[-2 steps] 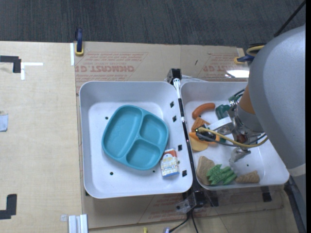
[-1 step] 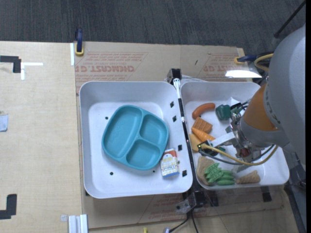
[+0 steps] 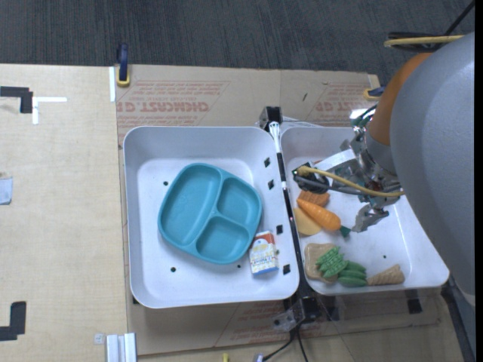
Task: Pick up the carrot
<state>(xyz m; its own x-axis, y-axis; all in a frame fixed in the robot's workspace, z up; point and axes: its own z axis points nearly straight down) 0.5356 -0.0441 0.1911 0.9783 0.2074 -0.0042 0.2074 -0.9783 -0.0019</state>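
My gripper [image 3: 362, 221], finger state indeterminable, hangs just right of the orange tapered plastic carrot [image 3: 323, 216], which lies diagonally.

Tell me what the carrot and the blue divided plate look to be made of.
Carrot: probably moulded plastic toy food; uniform orange, smooth with a slight sheen, though the view is small. Blue divided plate: likely hard plastic, matte to satin; one even teal colour, rounded moulded compartment ridges, soft highlights.
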